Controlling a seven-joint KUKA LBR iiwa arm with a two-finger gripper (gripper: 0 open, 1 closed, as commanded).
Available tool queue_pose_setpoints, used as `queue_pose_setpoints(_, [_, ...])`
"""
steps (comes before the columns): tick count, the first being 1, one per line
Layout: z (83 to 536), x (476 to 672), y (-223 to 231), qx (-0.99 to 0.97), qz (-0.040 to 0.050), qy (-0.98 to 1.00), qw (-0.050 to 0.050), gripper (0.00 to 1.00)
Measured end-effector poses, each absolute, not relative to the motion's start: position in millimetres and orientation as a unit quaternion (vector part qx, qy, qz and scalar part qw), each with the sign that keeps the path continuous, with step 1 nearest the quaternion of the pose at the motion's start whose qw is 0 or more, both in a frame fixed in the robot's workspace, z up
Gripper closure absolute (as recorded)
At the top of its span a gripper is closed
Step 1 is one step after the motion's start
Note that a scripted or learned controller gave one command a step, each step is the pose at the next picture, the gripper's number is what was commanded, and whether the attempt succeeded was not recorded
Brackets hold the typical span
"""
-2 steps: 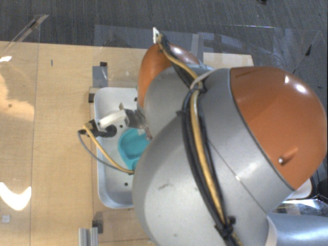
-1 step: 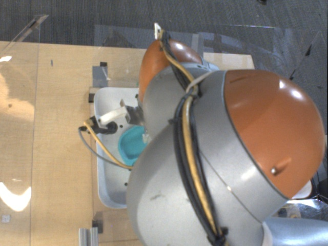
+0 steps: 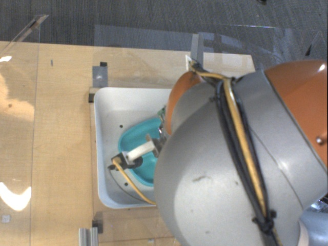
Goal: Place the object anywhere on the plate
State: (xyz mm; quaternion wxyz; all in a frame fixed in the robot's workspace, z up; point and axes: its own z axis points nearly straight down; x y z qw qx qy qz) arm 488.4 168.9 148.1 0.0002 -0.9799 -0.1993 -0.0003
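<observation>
Dark carpet (image 3: pixel 128 4) lies behind a pale wooden desk (image 3: pixel 56 137). On the desk is a shallow white bin (image 3: pixel 105 111), and the grey arm (image 3: pixel 230 163) with its orange band leans heavily across it.

The pincer (image 3: pixel 158 135) is low inside the bin, almost wholly tucked under the arm's bulk. Whether it is apart, together or clamped on anything, I cannot tell. The teal plate (image 3: pixel 130 135) lies directly beneath the pincer and spreads away from it on the side opposite the arm. The bin's bare white floor rings the plate beyond that.

The object to be placed is hidden by the arm. It may be carried at the pincer or may already rest on the plate under it, and I cannot say which.

With the pincer down over the plate, my judgement is that this is the placing step itself, at or close to the release. If the object is carried, the next move calls for letting go low over the plate's middle and then lifting straight up, so that nothing drags across the rim. If the object is already down, a clean vertical retreat is all that is needed.

Counted, there are one plate, one bin in sight, one arm and one pincer.
</observation>
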Motion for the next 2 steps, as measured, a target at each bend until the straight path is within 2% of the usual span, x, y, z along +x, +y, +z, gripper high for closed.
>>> queue_pose_setpoints(1, [112.1,591.9,197.7,-0.969,-0.0218,-0.247,0.002,1.0])
queue_pose_setpoints(2, [223.7,578.0,180.9,-0.924,-0.0028,-0.382,0.0,1.0])
